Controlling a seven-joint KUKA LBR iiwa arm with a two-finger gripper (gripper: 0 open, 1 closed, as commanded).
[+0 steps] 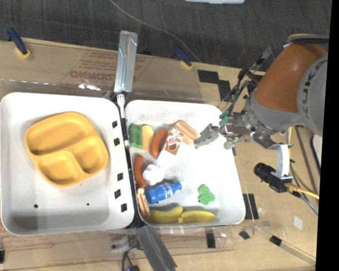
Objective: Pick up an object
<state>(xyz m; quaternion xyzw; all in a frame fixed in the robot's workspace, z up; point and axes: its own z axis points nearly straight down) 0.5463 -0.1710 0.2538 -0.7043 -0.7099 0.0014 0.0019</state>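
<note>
Nearest the camera, along the front wall of the right bin [235, 182], a yellow banana [179, 215] lies lengthwise, with a small green leafy piece [206, 194] just behind its right end. Beside that, a blue bottle [163, 192] lies on its side, its cap end pointing right, touching a white crumpled lump [152, 173] at its upper left. A red sausage [137, 169] lies against the bin's left wall, next to the lump. Farther back sit a green vegetable [135, 135], a pale yellow piece [147, 133] and an orange carrot [158, 143], close together, then a small red-and-white packet [173, 142] and a tan bun-like item [185, 129] touching it. The tool [205, 135] hangs just right of the bun, above bare bin floor; whether its fingers are open or closed cannot be told, and nothing is seen between them. The grey arm with its orange band [285, 76] reaches in from the right. In the left bin [7, 168] a yellow divided tray [65, 147] rests at a tilt. Both bins stand on the surface [266, 247].
</note>
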